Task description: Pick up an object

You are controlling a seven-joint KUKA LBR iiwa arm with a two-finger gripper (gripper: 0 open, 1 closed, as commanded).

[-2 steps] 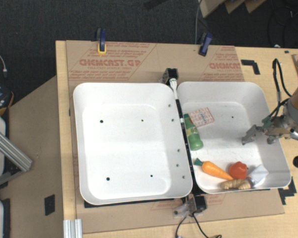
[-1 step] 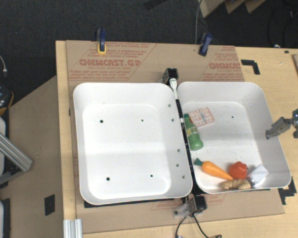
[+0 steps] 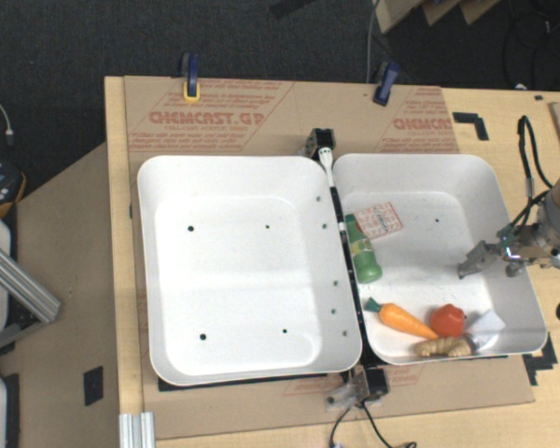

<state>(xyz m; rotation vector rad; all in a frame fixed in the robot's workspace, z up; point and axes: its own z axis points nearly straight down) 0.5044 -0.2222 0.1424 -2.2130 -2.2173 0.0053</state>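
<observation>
— What do we see near the gripper [image 3: 474,261]?
— Carrot [image 3: 404,320], tomato [image 3: 448,320], ginger root [image 3: 443,347] along the right bin's [image 3: 467,171] front edge; green bottle [image 3: 361,250] left. We can't judge its jaws.

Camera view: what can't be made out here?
- Gripper: small and grey against the right bin; finger state unreadable.
- Arm: cut off by the view's right edge past the wrist.
- Card: print too small to read.
- Clear wrapper: near the tomato; too faint to identify.
- Ginger root: identity uncertain, too small.
</observation>
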